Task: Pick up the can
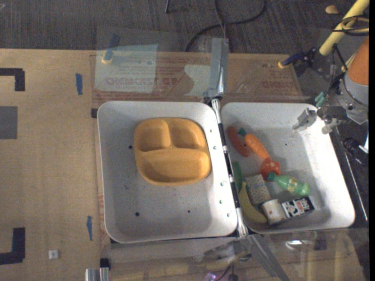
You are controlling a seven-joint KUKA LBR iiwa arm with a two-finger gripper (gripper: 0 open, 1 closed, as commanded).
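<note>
At the upper right corner of the right-hand shallow white bin, the grey two-finger gripper hung over bare floor, carrying nothing; whether it was spread or pressed together could not be told. Near the bin's front edge lay the small pale cylindrical can, on its side, touching a black-and-white carton and beside a yellow banana. Judged so, approach, grasp and lift all remained.

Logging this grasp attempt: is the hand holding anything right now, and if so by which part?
Nothing is held. The hand hangs over the right bin's upper right corner, with nothing between it and the bin, apart from the can near the bin's lower edge.
</note>
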